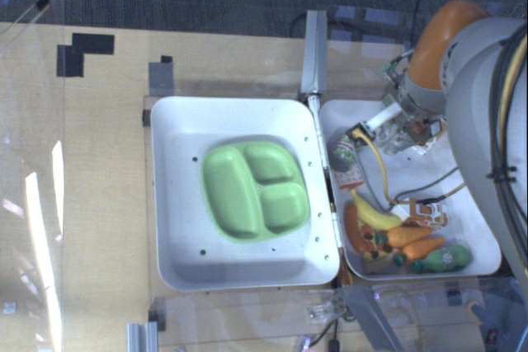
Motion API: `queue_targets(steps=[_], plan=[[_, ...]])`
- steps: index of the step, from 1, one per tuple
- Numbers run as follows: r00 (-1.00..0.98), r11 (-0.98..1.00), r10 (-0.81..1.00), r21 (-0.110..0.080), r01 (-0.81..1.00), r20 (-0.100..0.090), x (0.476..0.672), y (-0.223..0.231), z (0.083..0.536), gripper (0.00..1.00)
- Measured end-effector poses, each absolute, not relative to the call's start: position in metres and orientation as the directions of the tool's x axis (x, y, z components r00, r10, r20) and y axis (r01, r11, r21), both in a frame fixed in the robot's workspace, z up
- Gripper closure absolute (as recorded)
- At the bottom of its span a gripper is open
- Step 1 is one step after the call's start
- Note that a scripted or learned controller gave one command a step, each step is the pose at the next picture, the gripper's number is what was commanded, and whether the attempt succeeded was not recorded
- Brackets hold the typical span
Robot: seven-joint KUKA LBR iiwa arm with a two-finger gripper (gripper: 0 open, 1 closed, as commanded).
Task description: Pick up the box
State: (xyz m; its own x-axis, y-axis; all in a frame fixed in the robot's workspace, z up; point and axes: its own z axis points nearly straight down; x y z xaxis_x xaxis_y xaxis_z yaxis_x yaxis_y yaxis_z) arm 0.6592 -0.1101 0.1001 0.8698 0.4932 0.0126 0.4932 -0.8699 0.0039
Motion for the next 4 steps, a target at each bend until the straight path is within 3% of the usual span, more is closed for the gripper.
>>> queue_targets(steps=[1, 2, 3, 4], plan=[[0.868, -0.869, 0.496, 0.005, 0.496, 0.017, 0.661, -0.109, 0.112, 1.0], [0.858, -0.858, 0.514, 0.003, 0.514, 0.005, 0.65, -0.156, 0.088, 1.0], [0.965, -0.965, 0.263, 0.0, 0.263, 0.008, 0.656, -0.086, 0.088, 1.0], [0.979, -0.979, 0.202, -0.001, 0.202, 0.007, 0.656, -0.074, 0.218, 1.0]])
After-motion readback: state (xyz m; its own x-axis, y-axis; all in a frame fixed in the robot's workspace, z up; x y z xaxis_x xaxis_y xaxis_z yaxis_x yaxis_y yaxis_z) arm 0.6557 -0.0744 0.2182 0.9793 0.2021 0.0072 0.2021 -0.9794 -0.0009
